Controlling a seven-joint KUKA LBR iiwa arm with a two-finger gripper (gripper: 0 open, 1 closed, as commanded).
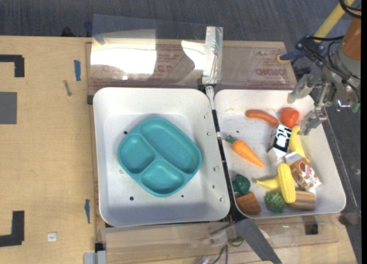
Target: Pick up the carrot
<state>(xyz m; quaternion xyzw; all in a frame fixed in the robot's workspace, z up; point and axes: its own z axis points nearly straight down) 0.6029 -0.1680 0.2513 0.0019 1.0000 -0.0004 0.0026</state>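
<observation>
Above the right bin's (335,171) far right corner, the pincer (309,105) is seen with its two fingers spread apart and nothing between them. The carrot (246,150) is found on the floor of that bin, near the left wall, its green top toward the divider, well apart from the pincer. The approach step is judged to be in hand; no grasp has been made. A move leftward and down is called for, with the fingers set across the carrot's slanted body, clear of the sausage (261,116) nearby.
</observation>
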